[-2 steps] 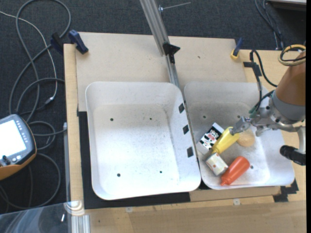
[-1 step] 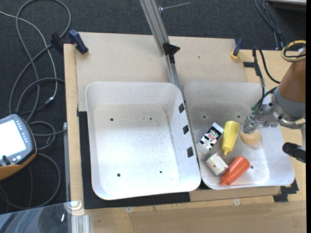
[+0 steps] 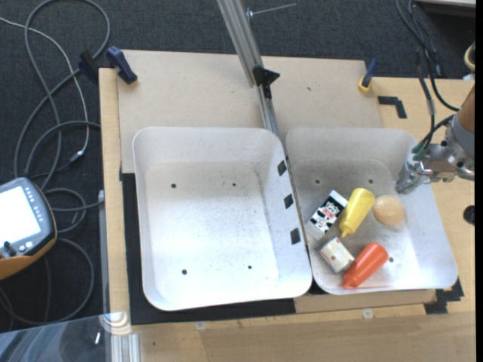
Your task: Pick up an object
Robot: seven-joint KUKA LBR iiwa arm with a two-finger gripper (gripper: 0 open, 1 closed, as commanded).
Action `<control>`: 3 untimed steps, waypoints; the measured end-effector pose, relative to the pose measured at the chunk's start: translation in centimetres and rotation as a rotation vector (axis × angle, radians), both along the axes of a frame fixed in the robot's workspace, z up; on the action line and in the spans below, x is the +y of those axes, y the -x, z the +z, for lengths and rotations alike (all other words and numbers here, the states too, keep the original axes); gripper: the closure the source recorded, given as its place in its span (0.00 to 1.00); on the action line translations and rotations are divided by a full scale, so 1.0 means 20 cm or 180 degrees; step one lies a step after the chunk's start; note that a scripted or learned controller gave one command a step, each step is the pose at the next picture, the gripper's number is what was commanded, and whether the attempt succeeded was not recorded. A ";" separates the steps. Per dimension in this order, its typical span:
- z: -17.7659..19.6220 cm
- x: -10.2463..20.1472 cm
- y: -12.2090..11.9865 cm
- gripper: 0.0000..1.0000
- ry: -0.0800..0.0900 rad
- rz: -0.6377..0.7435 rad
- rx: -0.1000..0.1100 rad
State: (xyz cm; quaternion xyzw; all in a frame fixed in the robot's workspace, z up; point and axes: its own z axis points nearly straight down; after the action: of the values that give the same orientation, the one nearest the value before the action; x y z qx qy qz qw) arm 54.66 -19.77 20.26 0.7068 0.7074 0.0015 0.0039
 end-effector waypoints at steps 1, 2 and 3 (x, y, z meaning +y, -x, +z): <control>-0.01 0.00 0.00 1.00 -0.0008 0.0001 0.0017; 0.07 0.25 0.00 1.00 -0.0021 0.0018 0.0023; 0.09 0.53 0.06 1.00 -0.0024 0.0019 0.0032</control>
State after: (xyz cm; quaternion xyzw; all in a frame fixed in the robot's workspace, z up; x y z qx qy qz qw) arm 53.46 -9.23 22.15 0.7047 0.7095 0.0007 -0.0023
